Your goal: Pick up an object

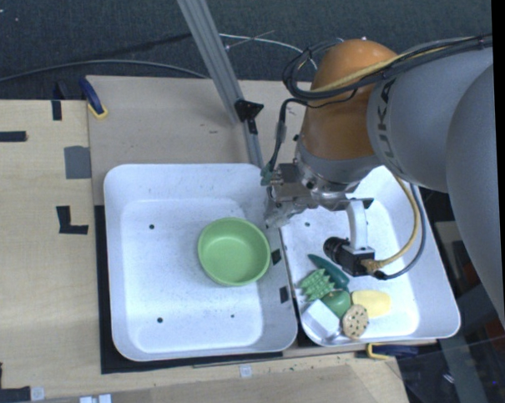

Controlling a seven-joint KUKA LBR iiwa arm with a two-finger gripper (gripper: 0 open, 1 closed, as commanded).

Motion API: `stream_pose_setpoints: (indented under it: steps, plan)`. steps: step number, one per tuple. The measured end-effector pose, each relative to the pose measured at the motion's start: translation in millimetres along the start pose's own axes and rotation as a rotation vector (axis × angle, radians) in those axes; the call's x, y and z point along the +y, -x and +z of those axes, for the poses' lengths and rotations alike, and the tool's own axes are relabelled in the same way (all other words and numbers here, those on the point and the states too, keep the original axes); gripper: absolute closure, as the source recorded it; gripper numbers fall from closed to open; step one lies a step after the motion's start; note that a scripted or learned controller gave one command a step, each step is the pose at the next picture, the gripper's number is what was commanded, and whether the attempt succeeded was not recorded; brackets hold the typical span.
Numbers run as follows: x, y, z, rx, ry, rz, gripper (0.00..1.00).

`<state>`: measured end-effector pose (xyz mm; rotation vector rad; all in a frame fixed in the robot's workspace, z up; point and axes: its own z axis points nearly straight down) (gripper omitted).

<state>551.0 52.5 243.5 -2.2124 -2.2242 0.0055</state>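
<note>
Arm (348, 100) over right bin (424, 314) | toys (341, 305) clustered below | green bowl (233, 252) left bin (153, 209) | fingers (279, 205) state unclear

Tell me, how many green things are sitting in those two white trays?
3. A green bowl sits alone in the left tray. A green toothed piece and a smaller green piece lie in the right tray. The arm may hide others.
</note>
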Motion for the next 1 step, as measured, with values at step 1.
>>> stream_pose_setpoints:
  steps: [1]
  plan:
    - [-24.3,-41.9,17.5,0.0,0.0,0.0,1.0]
